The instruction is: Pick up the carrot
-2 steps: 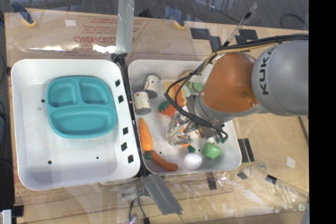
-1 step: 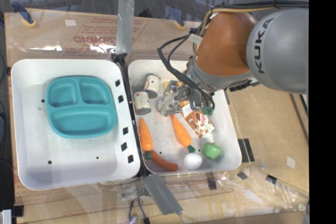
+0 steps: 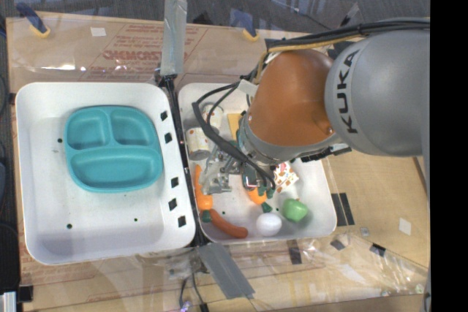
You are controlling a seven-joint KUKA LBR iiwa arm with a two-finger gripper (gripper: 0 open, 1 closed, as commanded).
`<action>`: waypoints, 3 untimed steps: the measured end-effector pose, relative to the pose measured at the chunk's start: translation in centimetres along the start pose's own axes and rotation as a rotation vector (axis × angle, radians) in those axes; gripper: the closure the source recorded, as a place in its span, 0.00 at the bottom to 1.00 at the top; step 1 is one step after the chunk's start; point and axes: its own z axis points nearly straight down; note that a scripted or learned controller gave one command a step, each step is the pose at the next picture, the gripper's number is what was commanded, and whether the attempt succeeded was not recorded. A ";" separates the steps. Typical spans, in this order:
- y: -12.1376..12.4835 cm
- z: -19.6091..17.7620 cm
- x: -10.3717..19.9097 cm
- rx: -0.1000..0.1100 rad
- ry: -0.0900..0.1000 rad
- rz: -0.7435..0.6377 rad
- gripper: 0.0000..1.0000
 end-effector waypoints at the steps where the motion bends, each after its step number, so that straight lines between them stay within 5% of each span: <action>1: -11.2 4.7 0.8 0.002 0.002 -0.346 1.00; 2: -11.5 10.0 -6.7 0.000 -0.002 -0.664 1.00; 3: -11.6 10.0 -6.7 0.001 -0.003 -0.663 0.00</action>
